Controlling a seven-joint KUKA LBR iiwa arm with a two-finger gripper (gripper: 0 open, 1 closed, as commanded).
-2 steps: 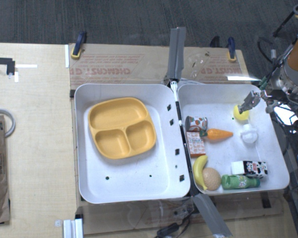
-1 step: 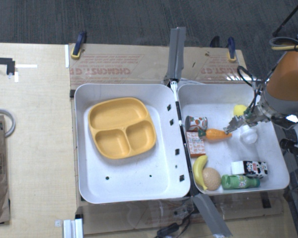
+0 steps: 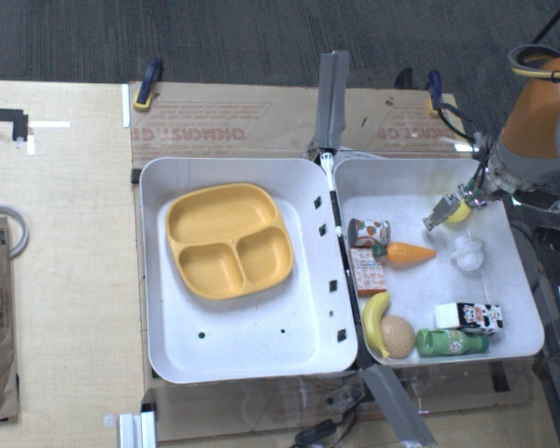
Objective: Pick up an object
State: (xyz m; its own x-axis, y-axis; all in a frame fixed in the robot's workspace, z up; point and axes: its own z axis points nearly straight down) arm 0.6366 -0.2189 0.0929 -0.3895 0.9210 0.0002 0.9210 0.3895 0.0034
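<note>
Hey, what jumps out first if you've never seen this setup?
The big yellow tray with three compartments lies in the left bin. The right bin holds a cluster of small items, among them an orange carrot and a banana. The gripper hangs over that bin's far right corner with something yellow between its fingers.

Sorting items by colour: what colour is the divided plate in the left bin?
The divided plate is yellow-orange, seen plainly in the camera view.

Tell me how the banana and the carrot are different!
The banana is yellow and curved; the carrot is orange and pointed. The banana touches a tan round thing near the bin's front; the carrot lies farther back beside a small can. Both lie in the right bin.
</note>
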